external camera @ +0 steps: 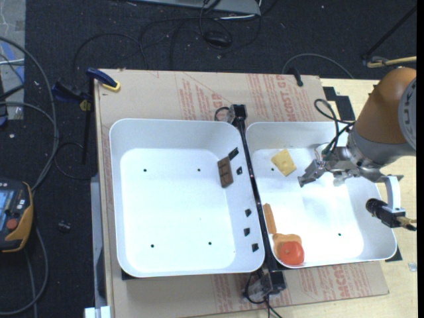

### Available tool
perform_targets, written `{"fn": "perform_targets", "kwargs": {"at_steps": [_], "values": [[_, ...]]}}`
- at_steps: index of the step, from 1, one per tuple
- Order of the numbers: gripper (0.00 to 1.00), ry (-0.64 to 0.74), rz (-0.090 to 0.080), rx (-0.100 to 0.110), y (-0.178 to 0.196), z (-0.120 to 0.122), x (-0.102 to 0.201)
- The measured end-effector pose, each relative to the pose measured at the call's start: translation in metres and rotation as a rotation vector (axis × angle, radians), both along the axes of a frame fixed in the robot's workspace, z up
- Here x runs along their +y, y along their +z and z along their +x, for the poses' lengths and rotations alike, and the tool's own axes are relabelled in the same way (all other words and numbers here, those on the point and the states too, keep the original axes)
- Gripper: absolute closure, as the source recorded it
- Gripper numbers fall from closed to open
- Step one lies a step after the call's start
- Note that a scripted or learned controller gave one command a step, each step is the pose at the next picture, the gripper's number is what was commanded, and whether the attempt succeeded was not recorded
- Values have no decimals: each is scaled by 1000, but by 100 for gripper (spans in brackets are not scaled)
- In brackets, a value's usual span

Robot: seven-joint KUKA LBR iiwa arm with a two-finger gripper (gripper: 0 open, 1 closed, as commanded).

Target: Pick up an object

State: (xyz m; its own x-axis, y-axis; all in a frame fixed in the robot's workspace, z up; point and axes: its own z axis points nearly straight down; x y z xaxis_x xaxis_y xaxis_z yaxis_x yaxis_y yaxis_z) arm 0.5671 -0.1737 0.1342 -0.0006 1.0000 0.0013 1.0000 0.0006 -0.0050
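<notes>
Single fixed camera above bench (172,88), slanted down, apparently mid-distance.

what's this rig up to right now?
The KUKA arm reaches in over the right bin. Its gripper sits above the bin floor, just right of a yellow block, with nothing visibly between the fingers. A red and orange toy lies at that bin's near left corner. A brown piece lies in the left bin.

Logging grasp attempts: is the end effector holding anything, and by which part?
Nothing is held. The end effector hangs over the right bin, just right of the yellow block, with nothing between its fingers.
</notes>
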Motion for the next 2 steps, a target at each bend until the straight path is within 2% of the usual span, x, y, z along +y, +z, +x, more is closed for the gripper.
{"fn": "perform_targets", "kwargs": {"at_steps": [1, 2], "values": [[0, 0, 0, -1, -44, -1, 0], [100, 0, -1, -5, -32, 0, 0]]}}
